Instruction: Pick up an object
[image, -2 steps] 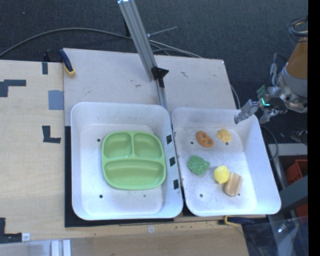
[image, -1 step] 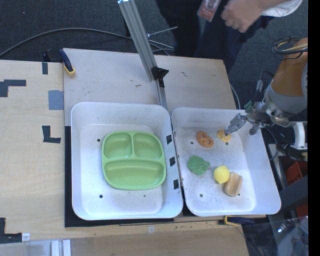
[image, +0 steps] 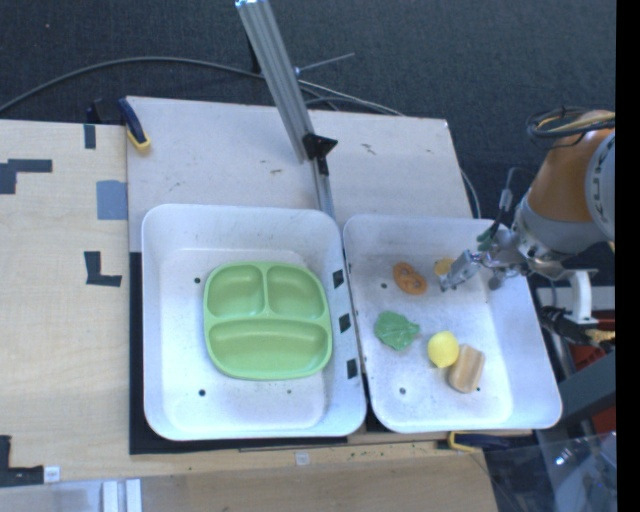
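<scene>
Gripper (image: 462, 271) low over right bin (image: 520, 400), arm (image: 565, 195) reaching leftward

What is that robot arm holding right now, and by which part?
It cannot be told: the gripper hangs over the right bin beside a small yellow piece, too small and blurred to show a hold.

You have a green divided plate (image: 267, 320) lying flat in the left white bin (image: 165, 300), its three compartments facing up. Behind the bins, a grey metal rail (image: 281, 75) slants across the pale board (image: 400, 160). At the board's back-left corner sits a blue-and-yellow clamp (image: 134, 124). Black cables (image: 120, 70) curve over the dark floor
</scene>
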